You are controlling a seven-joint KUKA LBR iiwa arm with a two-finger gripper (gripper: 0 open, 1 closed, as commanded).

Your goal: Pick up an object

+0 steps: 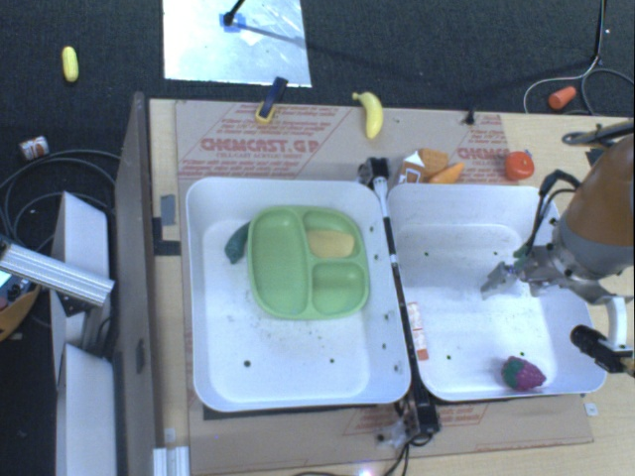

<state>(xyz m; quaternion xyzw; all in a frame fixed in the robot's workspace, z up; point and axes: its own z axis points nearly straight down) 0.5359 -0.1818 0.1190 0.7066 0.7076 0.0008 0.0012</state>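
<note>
Jaws (499,281) apart over the right bin (446,228), purple berry toy (522,373) nearby.

My arm (605,211): a rounded orange-brown band over a grey wrist, black cables looping at its 10 o'clock side, grey metal gripper (496,284) fittings below.

Dark carpet (446,28) around a cardboard-topped bench (327,132), a shiny sheet (233,28) on the floor behind, black cables (40,191) coiled at left.
</note>
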